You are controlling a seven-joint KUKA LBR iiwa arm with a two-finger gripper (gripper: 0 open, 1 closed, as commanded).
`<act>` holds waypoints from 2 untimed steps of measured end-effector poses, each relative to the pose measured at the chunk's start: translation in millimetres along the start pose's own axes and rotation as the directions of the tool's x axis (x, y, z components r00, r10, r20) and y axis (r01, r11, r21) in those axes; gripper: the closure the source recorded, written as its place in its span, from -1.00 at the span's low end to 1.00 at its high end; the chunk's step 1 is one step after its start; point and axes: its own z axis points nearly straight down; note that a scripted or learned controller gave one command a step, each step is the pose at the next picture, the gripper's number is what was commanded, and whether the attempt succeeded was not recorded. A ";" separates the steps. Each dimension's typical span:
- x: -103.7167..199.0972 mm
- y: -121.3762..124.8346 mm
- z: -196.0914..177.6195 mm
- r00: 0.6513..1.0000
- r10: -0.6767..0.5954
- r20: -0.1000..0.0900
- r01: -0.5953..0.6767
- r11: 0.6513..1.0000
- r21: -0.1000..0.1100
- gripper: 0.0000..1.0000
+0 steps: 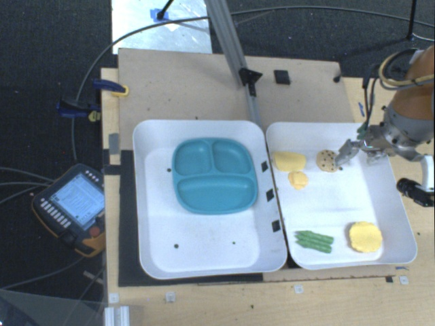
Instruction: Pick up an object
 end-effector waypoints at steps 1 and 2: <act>6.2 8.0 49.9 1.000 -0.004 0.000 0.004 1.000 -0.001 -1.00; 5.5 10.1 35.5 1.000 -0.006 0.002 0.006 1.000 -0.009 1.00</act>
